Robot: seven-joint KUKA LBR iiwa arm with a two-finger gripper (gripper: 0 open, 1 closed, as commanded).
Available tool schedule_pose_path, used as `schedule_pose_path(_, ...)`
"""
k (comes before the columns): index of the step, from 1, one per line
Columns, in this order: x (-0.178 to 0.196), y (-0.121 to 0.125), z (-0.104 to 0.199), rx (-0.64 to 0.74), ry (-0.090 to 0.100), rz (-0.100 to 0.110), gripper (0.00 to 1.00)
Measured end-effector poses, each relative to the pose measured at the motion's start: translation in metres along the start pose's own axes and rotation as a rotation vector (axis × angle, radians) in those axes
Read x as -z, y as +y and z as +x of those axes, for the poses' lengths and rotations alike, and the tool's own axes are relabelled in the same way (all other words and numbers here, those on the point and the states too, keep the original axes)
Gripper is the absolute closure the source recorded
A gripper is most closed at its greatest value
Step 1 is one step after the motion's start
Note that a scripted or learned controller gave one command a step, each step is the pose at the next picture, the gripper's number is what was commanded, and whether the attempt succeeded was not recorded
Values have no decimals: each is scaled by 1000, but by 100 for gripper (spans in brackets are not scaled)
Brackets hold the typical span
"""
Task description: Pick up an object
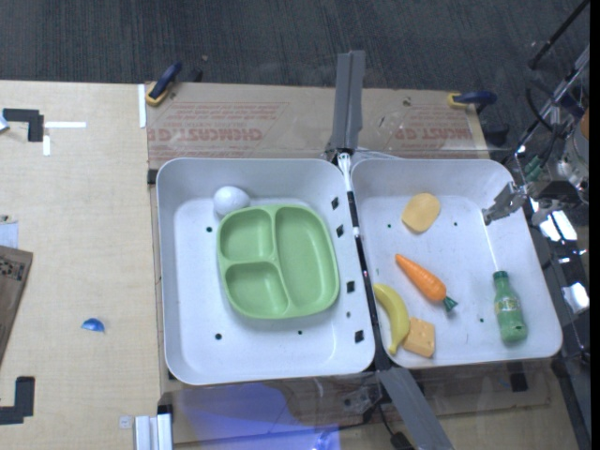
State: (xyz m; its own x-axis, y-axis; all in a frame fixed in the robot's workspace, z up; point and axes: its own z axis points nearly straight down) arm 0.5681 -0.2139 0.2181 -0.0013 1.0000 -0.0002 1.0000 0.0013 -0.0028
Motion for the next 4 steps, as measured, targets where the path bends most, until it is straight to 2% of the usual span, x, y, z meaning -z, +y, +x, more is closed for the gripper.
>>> schedule_pose_path(1,-127,-37,80,189,0,-2,0)
schedule_pose_path(2,-95,-29,86,43,0,-2,0)
schedule_pose_path(3,-128,-34,68,-27,1,2,0)
schedule_pose_path(4,-120,-34,67,-29,1,4,100)
